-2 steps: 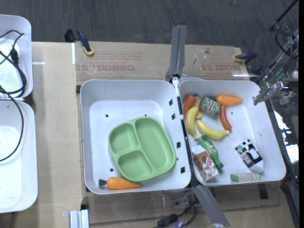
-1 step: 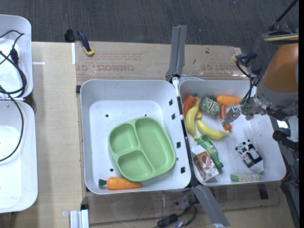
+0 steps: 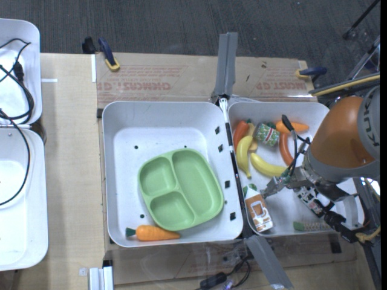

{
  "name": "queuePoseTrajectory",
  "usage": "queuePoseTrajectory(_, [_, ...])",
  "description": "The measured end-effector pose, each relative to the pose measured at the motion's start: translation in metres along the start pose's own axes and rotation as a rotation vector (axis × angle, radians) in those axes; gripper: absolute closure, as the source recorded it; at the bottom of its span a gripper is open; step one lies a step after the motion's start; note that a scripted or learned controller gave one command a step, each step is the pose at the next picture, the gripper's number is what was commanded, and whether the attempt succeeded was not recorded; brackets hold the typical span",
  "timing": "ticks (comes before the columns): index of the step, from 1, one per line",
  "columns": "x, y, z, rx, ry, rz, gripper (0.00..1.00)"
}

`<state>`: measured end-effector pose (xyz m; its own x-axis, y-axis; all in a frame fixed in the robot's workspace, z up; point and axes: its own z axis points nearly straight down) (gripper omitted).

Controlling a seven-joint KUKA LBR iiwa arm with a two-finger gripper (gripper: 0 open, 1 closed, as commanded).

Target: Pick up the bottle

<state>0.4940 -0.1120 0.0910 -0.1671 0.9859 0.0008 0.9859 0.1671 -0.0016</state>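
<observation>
The bottle (image 3: 259, 211) is small and white with an orange label. It lies along the left wall of the right bin (image 3: 314, 109), near that bin's front corner. My gripper (image 3: 279, 185) hangs low in the middle of the right bin, under the grey and orange wrist (image 3: 341, 139). It is just to the right of the bottle's top end and slightly behind it, and just in front of the bananas (image 3: 257, 159). Nothing can be seen held in it.
Behind the gripper the right bin holds two bananas, orange carrots (image 3: 284, 150) and a green can (image 3: 266, 134). A small flat green item (image 3: 309, 226) lies at its front. The left bin (image 3: 118, 162) holds a green divided plate (image 3: 180, 189) and a carrot (image 3: 155, 233).
</observation>
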Motion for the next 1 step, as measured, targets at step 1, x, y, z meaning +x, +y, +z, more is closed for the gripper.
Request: queuePoseTrajectory(1, [-0.069, 0.0364, -0.0005, 0.0, -0.001, 0.159, 0.0])
